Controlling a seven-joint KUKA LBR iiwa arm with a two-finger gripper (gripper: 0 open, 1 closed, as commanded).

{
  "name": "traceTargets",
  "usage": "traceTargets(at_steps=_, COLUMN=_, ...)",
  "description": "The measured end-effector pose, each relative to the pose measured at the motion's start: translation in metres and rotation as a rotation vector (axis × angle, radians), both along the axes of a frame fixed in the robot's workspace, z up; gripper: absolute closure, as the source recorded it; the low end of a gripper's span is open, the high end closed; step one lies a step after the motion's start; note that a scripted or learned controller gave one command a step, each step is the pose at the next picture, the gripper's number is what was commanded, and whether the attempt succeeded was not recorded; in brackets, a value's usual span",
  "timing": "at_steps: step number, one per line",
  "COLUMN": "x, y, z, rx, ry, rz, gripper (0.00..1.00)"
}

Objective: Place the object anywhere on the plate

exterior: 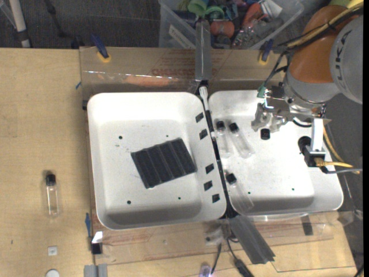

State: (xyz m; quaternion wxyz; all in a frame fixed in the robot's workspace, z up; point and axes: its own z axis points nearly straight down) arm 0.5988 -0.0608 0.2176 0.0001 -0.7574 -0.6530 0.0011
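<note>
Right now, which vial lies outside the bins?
The vial on the bench, left of the left bin. The other vials lie in the right bin.

Two bins side by side on the bench (34,126): ribbed plate (164,162) in the left bin (109,111), vials (236,137) near the divider in the right bin (288,183), gripper (266,120) above them, one vial (52,194) on the bench, left of both.

A clear vial (52,194) lies on the wooden bench (34,126); a tub (230,7) of seemingly mixed toys behind
</note>
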Motion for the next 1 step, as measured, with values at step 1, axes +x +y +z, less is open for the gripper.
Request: traceTargets(at_steps=1, x=0.0443, y=-0.0369, z=-0.0603, rx=0.0, ry=-0.002, rz=-0.06, gripper=1.0)
